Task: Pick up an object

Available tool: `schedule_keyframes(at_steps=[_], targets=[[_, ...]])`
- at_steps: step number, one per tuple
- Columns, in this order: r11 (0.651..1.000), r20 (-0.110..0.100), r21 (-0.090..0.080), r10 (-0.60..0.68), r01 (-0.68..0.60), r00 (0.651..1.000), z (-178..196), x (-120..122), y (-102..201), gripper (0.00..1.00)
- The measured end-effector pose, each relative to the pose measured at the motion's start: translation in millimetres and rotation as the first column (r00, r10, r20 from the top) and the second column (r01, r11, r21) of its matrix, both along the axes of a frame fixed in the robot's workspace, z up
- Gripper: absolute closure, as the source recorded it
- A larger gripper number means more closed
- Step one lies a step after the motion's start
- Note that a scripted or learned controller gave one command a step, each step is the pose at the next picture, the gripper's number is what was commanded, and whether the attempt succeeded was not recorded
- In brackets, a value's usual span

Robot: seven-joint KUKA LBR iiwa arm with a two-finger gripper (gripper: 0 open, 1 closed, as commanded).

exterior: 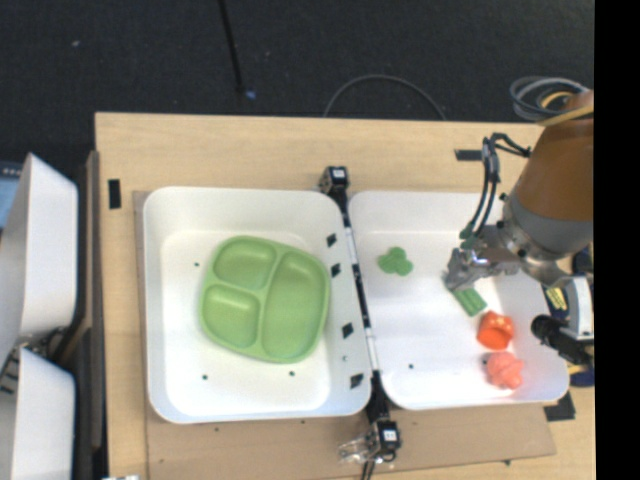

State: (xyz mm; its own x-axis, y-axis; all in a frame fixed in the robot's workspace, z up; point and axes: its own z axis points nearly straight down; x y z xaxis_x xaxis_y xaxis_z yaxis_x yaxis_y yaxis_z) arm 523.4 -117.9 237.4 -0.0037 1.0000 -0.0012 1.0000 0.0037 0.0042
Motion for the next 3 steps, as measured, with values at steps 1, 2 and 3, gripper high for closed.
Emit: schedule_keyframes(at_steps=[1,2,3], targets=[[1.0,-0.003,0.002,0.003,-0.003,1.0,-3.4,7.7,52.2,1.0],[1.0,-0.002,0.002,0.003,-0.003,1.0,-9.9,31.2,105.7,1.0],[1.0,-0.003,0.003,0.004,-0.004,1.0,-10.6,38.8,159.7,1.0]])
